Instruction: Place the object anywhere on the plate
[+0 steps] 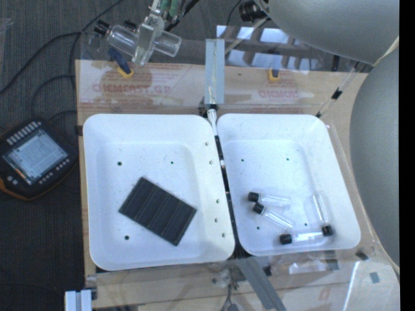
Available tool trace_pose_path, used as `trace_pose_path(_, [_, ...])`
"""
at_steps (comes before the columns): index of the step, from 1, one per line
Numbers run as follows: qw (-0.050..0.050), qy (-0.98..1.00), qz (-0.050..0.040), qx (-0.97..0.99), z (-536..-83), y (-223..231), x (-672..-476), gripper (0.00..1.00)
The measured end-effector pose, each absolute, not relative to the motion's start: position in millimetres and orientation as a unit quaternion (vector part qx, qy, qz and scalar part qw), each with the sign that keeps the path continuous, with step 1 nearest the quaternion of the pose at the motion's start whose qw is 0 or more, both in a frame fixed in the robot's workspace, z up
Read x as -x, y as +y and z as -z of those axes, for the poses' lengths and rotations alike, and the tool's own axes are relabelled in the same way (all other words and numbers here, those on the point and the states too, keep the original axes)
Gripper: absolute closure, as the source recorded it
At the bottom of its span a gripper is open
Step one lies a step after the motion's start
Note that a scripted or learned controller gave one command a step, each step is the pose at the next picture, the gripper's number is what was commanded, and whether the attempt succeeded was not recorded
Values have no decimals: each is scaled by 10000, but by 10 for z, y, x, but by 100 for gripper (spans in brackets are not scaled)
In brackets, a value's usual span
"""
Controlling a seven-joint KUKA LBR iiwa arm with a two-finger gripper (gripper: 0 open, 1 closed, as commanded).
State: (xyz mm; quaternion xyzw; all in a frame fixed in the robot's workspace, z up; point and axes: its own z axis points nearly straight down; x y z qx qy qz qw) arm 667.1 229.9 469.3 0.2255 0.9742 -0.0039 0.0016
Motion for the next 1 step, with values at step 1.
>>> trace_pose_path(1, [20,9742,44,-2258,-4767,2307,-6686,100])
